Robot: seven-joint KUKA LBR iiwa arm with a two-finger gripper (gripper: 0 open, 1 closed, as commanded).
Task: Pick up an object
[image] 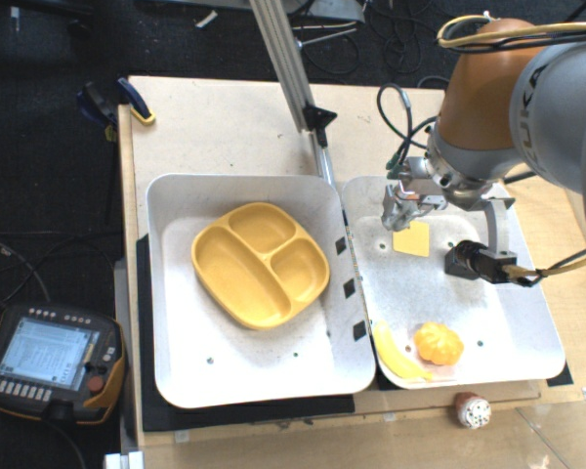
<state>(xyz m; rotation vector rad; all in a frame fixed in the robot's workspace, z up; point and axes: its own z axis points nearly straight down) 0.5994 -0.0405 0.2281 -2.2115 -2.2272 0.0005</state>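
1. Well to the left of the gripper (400, 213), a yellow divided plate (259, 262) lies in the left bin (166, 262).
2. The gripper is low over the right bin (513, 340). I cannot tell if it is open or closed, because its tip is hard to make out.
3. A flat yellow square (413, 240) lies just beside the tip; contact is unclear.
4. A banana (396, 358) and a round orange fruit (438, 344) lie well apart from the gripper, at the near edge.
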